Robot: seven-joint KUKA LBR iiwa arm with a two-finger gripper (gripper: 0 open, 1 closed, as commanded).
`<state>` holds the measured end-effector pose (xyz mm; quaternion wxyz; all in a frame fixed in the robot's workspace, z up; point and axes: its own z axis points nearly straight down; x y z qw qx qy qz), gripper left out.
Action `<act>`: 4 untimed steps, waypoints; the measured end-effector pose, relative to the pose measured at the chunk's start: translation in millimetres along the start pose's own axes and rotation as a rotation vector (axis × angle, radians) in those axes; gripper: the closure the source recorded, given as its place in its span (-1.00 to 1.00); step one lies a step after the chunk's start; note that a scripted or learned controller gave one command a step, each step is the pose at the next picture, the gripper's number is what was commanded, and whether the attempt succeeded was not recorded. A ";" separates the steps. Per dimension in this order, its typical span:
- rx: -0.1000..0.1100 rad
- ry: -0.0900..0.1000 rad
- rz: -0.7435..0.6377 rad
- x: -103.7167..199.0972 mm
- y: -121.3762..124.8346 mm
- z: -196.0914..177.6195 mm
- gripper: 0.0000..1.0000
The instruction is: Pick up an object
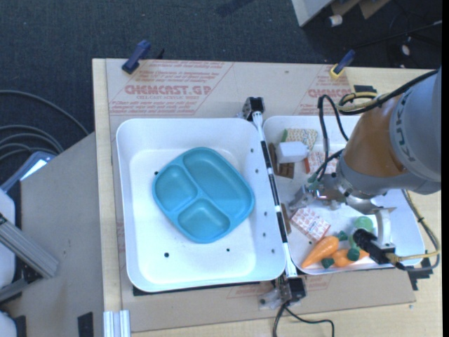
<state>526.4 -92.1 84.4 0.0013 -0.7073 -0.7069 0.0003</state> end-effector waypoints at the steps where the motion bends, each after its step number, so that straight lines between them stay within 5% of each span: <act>1: -0.002 0.000 0.001 0.2 0.6 -10.0 1.00; 2: -0.001 0.000 0.001 0.2 0.4 -9.8 -1.00; 3: -0.002 0.000 0.001 0.2 0.6 -19.6 1.00; 4: -0.002 0.000 0.001 0.2 0.5 -19.5 -1.00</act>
